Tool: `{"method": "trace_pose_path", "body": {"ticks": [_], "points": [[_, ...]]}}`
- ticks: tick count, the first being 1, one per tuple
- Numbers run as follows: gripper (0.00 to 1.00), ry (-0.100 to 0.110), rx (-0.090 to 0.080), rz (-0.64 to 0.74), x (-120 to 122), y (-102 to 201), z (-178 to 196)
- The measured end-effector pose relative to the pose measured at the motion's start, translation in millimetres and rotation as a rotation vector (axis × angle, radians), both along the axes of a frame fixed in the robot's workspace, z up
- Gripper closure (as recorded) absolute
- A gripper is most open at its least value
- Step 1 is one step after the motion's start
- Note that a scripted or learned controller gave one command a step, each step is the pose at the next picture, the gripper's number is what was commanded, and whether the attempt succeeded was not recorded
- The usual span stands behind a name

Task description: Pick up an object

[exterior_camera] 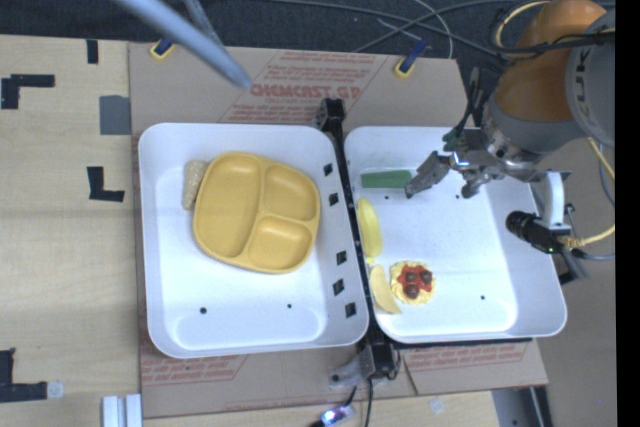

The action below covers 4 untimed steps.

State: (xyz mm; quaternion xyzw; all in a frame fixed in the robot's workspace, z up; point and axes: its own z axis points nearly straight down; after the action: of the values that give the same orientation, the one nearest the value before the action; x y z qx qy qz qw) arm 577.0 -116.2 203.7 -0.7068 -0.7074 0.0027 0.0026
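Gripper (443,173) hangs over my right bin (520,320), fingers spread with nothing between them, one fingertip just beside the green block (385,179) near the divider. Below it lie a yellow piece (369,228) and a small pizza slice (411,282). A yellow divided plate (256,212) sits in the left bin (165,245).

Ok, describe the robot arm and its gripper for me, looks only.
The arm is grey with a rounded orange band above the wrist. Below it sits a metallic grey gripper with dark, slim fingers. A black cylindrical part juts from the wrist's side, and thin cables loop around it.
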Motion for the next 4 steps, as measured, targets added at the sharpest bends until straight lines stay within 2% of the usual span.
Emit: {"method": "trace_pose_path", "body": {"ticks": [2,3,4], "points": [[0.00,-0.002,-0.003,-0.001,-3.8,7.2,-101.1],[1.00,-0.003,-0.001,0.001,-3.0,8.2,-88.4],[1.00,-0.012,-0.001,0.000,0.2,-0.3,-30.2]]}}
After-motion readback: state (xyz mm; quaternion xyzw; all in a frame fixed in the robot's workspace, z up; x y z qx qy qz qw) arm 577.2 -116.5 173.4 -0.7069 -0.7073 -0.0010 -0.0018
